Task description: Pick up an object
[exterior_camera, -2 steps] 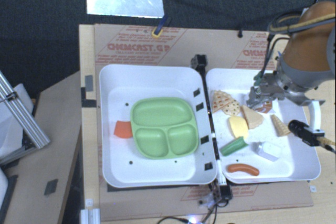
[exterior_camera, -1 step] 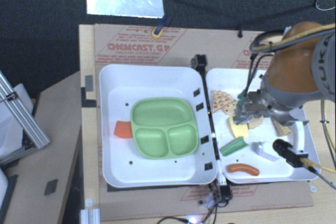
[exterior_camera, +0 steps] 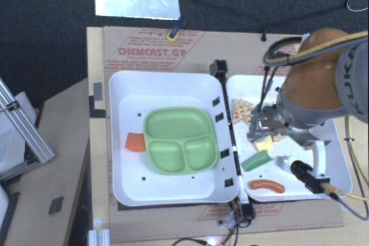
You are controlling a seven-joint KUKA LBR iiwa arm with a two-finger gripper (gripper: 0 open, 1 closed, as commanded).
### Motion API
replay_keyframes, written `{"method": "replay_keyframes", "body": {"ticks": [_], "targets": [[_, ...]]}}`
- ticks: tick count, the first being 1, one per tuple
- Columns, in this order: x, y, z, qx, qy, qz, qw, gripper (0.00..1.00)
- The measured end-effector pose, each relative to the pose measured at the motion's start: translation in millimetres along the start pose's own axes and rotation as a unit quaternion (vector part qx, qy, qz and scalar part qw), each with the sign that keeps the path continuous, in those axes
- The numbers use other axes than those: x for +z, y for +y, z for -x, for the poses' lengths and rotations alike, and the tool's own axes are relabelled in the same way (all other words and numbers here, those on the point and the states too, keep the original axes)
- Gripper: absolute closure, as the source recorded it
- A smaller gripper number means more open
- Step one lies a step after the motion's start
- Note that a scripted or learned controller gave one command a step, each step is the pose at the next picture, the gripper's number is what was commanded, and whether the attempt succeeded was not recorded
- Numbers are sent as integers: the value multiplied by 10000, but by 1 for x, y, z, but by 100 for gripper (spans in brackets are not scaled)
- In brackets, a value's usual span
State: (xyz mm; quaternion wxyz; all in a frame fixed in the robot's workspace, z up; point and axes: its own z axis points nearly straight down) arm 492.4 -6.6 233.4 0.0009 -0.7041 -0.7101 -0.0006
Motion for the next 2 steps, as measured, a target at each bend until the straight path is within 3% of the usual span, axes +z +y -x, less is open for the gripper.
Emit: {"method": "replay_keyframes", "body": {"ticks": [2], "targets": [[12,9,7,42,-9,-2,10000,100]]}}
